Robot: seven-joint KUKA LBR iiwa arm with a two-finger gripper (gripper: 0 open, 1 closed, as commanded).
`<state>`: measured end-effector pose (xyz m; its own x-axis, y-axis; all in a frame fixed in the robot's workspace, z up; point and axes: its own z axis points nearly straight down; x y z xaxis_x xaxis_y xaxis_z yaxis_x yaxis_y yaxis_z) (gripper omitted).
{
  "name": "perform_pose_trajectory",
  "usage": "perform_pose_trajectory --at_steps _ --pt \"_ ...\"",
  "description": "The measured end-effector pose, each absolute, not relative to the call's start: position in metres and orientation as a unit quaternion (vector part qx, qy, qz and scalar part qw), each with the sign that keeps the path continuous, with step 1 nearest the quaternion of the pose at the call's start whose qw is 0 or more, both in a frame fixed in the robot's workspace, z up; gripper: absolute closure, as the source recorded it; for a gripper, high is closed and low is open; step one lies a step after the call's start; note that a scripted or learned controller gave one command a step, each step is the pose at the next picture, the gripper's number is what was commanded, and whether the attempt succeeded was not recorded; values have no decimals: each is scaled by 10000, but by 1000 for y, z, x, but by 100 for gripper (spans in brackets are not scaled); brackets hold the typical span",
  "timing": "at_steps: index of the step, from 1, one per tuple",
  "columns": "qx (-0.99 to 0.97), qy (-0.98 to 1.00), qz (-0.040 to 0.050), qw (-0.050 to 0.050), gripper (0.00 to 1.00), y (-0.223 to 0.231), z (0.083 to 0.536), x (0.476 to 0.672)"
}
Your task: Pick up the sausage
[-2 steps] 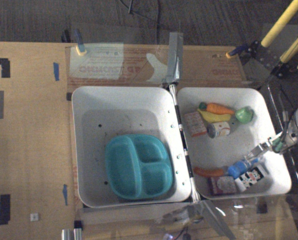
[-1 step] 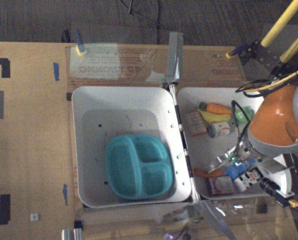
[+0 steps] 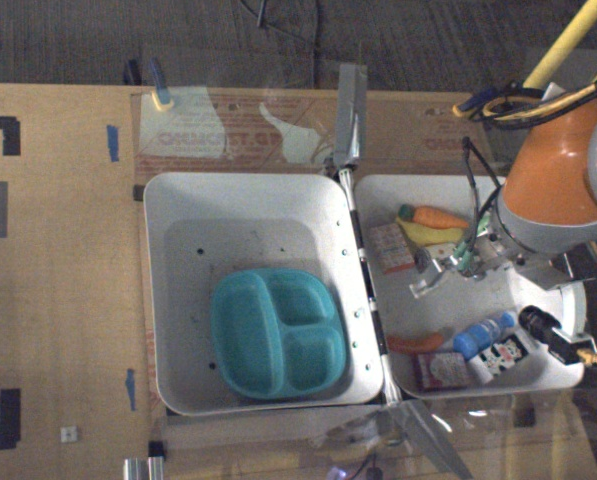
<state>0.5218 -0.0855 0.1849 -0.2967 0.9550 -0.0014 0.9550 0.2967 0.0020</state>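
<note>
Claw (image 3: pixel 425 276), grey metal two-finger, hangs over the right-hand shallow white plastic bin (image 3: pixel 548 383), reaching in from the right off the grey arm with the orange band (image 3: pixel 548 183); fingers look slightly apart and nothing sits between them, so it's carrying nothing. Target: the slim reddish-orange sausage (image 3: pixel 415 344) lies on the bin floor, toward the near edge from the claw and slightly to the left, apart from it, not touching. Its long axis runs roughly left-right across the view, a little curved. Judgement: the claw needs to drop and shift toward the near side, with the fingers set across that long axis. Just right of the sausage, a small dark red packet (image 3: pixel 442 370) and a blue-capped bottle (image 3: pixel 483 335) crowd it, so a sloppy approach could catch those instead. Further right, a black-and-white carton (image 3: pixel 505 355). On the far side of the claw, a yellow and orange carrot-like toy (image 3: pixel 433 222) and a small pale printed card (image 3: pixel 392 247). Well left of the claw, the other white bin (image 3: pixel 173 208) holds a teal divided plate (image 3: pixel 275 333). Both bins rest on the tan cardboard-covered bench (image 3: pixel 53 268).
</note>
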Motion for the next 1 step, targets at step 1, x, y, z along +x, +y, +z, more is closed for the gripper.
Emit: perform_pose_trajectory --at_steps 1 --pt "5927 8054 8 26 100 -86 195 523"
